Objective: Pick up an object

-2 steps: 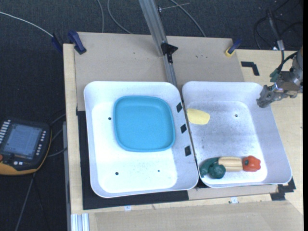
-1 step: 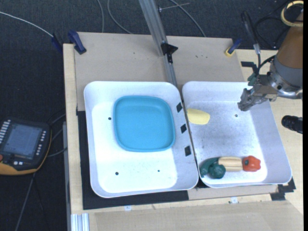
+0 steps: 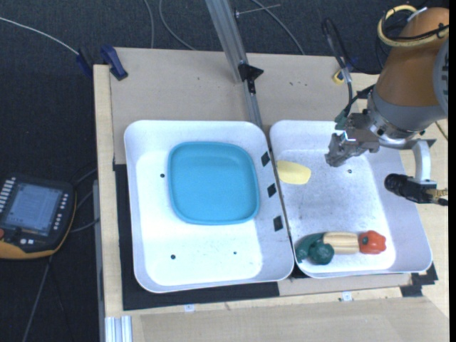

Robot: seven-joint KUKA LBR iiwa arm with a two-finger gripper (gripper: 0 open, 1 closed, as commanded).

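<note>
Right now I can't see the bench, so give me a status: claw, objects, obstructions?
Claw above right bin, nothing between its fingers. Yellow piece beside left wall; green, tan, red items along front. Nothing blocking.

A pale wooden bench top [image 3: 178,84] fills the middle of the frame, standing on dark speckled carpet floor [image 3: 43,105]. Thin light cables [image 3: 43,33] loop over the carpet along the upper edge.
</note>
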